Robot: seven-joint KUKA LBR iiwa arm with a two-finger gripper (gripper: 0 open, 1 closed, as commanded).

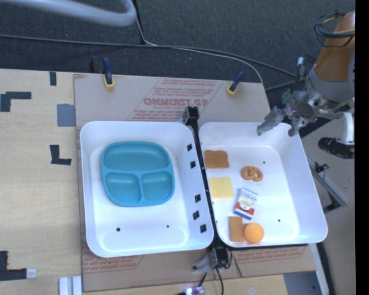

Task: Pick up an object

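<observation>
The grey KUKA arm with its orange band [337, 55] is cut off by the upper right corner, so only its wrist end can be seen. A pale blurred curved bar [86, 12] crosses the top left edge, too smeared to identify.

The flat brown cardboard sheet [173, 101] with faded red printing lies under both bins, held at its far edge by two yellow-and-blue clamps [107, 74]. On it sit two shallow, smooth white plastic bins side by side, touching along a dark clipped seam.

The left bin [92, 224] holds a rounded turquoise plastic plate with three compartments [138, 173], lying flat in its far half.

The right bin [300, 173] holds the small pieces, grouped toward its left side: a square pale yellow cheese slice [221, 188]; a brown toast-like slab [216, 159] beyond it; a small white carton with red and blue print [247, 203], tilted; a flat tan cracker-like rectangle [235, 228] touching a round orange ball [253, 233] at the near edge; and a small brown twisted pretzel [251, 173] near the middle.

The two-finger gripper [279, 122] hovers over the right bin's far right corner, its grey fingers [268, 124] spread apart with nothing between them, well apart from every piece.
</observation>
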